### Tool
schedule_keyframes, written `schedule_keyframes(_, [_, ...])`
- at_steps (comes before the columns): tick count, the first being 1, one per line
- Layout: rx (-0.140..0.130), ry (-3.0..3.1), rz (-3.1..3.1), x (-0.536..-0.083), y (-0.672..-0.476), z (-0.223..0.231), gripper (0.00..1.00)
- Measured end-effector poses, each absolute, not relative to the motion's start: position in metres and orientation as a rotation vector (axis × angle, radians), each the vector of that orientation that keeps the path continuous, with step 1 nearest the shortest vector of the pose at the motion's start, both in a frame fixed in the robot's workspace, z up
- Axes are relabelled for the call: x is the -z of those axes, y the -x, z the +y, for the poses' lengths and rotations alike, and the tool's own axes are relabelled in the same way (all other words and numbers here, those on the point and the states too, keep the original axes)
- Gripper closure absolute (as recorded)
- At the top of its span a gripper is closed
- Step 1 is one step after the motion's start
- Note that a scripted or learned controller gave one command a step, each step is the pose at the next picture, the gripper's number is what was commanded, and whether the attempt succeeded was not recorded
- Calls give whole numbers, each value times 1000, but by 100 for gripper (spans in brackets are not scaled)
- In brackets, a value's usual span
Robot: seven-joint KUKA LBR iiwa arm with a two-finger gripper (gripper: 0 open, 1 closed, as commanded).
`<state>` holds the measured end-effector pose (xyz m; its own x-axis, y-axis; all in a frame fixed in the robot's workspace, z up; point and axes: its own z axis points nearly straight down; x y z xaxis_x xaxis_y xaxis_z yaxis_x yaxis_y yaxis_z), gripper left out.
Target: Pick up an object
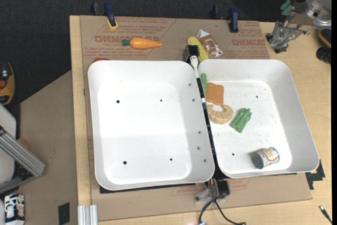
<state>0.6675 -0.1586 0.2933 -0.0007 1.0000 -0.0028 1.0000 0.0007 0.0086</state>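
Your claw point(280, 39) hangs beyond the right bin point(295, 113); I cannot tell its state. Next, descend onto the green piece point(241, 119).

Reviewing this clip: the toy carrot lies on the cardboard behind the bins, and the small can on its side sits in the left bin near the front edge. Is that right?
Not quite. The camera view shows the small can lying on its side near the front edge of the right bin, not the left bin. The rest holds: the toy carrot lies on the cardboard behind the bins.
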Motion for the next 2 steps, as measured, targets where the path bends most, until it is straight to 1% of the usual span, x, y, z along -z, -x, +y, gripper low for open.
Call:
schedule_keyframes(1, [-10,-2208,2231,-332,-654,-60,100])
schedule_keyframes(2, [-7,-2208,2237,-319,-667,67,100])
